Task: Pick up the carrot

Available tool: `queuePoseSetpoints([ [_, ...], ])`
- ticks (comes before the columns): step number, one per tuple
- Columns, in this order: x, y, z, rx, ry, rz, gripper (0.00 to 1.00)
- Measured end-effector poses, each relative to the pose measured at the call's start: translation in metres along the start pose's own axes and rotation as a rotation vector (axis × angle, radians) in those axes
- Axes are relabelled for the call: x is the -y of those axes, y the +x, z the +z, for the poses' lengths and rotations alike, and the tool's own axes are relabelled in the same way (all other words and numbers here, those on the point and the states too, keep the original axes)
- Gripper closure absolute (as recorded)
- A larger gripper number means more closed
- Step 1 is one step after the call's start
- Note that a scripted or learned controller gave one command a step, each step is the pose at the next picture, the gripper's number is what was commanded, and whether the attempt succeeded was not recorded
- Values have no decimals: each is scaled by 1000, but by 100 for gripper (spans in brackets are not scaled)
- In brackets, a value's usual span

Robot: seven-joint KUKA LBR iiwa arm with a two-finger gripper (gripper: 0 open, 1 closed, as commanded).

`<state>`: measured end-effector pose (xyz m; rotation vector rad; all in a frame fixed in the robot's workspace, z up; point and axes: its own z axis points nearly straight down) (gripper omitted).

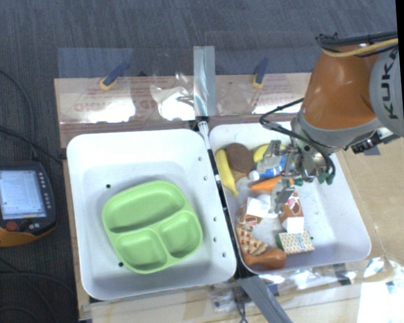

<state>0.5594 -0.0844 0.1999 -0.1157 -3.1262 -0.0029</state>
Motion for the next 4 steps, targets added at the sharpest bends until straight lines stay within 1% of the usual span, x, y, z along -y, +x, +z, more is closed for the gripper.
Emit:
queuePoseSetpoints([
  [1,16,13,106,11,-1,160,0],
  [2,13,-25,111,18,-1,184,0],
  [3,10,-27,111,19,-2,272,0],
  [4,10,-44,111,17,4,161,0],
])
